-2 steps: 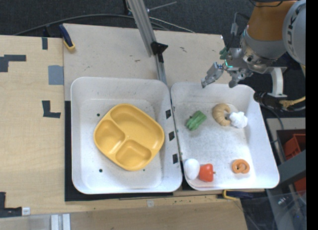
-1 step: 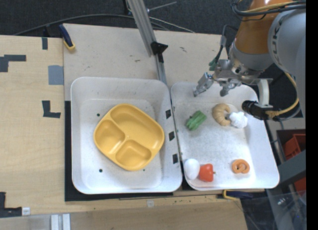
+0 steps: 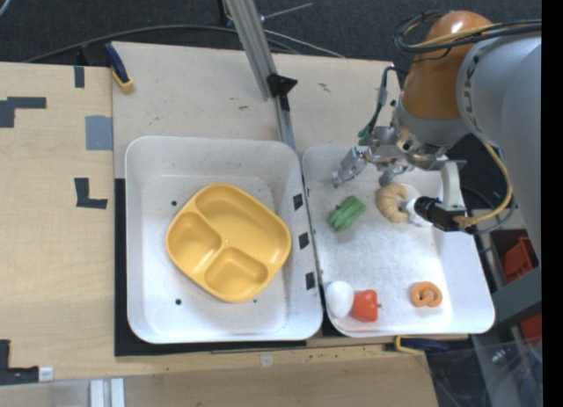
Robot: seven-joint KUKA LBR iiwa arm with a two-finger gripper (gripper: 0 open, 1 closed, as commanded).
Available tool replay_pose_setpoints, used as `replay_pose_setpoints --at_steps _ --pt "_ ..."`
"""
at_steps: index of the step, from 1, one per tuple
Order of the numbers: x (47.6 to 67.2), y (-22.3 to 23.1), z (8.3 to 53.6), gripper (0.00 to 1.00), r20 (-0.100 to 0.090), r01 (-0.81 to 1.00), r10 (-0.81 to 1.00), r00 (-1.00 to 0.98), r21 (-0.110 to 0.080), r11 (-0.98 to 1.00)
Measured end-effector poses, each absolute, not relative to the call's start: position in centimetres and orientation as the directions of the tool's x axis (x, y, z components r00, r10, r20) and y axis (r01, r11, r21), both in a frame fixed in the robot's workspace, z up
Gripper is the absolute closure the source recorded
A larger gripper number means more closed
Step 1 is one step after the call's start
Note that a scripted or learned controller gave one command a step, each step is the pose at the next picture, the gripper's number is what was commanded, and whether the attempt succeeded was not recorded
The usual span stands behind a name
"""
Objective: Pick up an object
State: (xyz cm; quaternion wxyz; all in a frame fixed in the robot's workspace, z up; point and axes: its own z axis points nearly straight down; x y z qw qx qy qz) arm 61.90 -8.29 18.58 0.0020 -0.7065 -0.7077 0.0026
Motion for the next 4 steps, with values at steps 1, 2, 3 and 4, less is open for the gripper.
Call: replay_pose_setpoints --at_steps 1,2,3,4 --pt "61.3 -9.1 12.7 0.0 -0.001 1.0 1.0 -0.001 -0.008 0.001" --pt "61.4 -9.0 14.1 1.0 0.001 1.0 1.0 -0.003 -0.003 0.003" --pt "62.1 -9.8 19.6 1.0 -0.001 1.0 1.0 -0.001 0.004 0.001" --pt "61.7 -9.3 24.1 1.0 0.0 1.0 1.0 -0.002 0.004 0.002"
